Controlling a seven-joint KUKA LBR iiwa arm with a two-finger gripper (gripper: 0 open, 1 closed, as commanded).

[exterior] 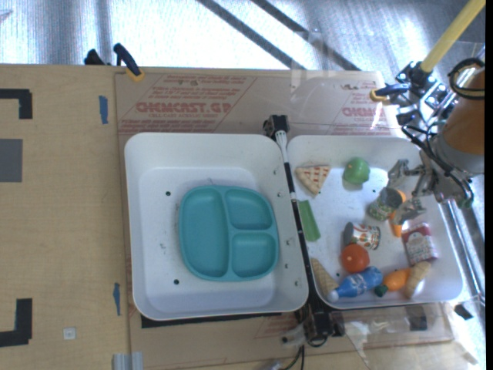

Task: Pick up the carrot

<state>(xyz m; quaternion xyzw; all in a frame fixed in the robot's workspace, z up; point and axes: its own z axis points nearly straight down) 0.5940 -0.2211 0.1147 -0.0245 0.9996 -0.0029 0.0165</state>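
carrot [397,223]: small orange stub | pincer [404,200]: metal, just above it

The end effector [402,196] covers most of the carrot [397,223] (just an orange sliver shows), and the arm [470,126] is cut off at the right edge.

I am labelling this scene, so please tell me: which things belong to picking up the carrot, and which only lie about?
Job: hand; carrot, probably the orange piece below it; right bin.
Lying about: teal divided plate, pizza slice, green apple, tomato, blue bottle.
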